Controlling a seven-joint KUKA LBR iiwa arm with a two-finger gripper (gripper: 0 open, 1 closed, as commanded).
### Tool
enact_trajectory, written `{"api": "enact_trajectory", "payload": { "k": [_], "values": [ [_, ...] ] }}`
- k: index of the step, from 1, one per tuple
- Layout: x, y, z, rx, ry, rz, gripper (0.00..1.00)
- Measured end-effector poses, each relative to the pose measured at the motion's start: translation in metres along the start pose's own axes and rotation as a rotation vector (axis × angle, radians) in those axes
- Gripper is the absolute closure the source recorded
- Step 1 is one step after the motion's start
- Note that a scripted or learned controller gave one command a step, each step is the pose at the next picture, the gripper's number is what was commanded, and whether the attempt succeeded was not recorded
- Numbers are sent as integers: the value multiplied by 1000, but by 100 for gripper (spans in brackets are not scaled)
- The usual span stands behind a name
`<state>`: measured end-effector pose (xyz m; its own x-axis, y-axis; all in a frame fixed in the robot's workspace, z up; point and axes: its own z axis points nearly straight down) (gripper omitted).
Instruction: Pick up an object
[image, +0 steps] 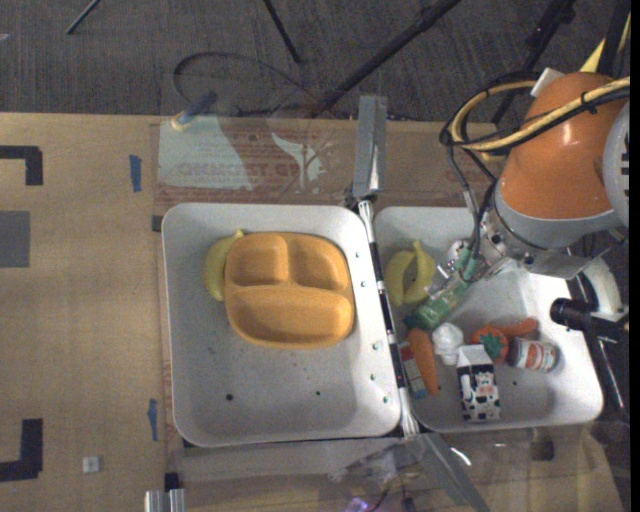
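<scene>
The gripper (463, 266), its state impossible to tell, hangs over the green bottle (440, 300) at right of frame, seemingly approaching; next, descend and close.

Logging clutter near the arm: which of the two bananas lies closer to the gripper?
The banana in the right bin, beside the gripper; the other banana lies under the orange plate.

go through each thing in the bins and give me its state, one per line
orange divided plate: flat, right side up, in the left bin, partly over a banana
banana: left bin, tucked under the plate's left edge
second banana: right bin, lying near its left wall
green bottle: lying tilted below the gripper
carrot: lying flat
milk carton: lying on its side
small jar: on its side
gripper: low over the right bin
</scene>
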<state>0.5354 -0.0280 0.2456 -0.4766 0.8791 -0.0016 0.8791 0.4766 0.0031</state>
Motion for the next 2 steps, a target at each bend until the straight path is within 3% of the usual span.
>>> {"api": "enact_trajectory", "payload": {
  "k": [1,2],
  "values": [
    [42,-30,-8,5,3,71,100],
    [18,36,9,1,0,82,100]
  ]
}}
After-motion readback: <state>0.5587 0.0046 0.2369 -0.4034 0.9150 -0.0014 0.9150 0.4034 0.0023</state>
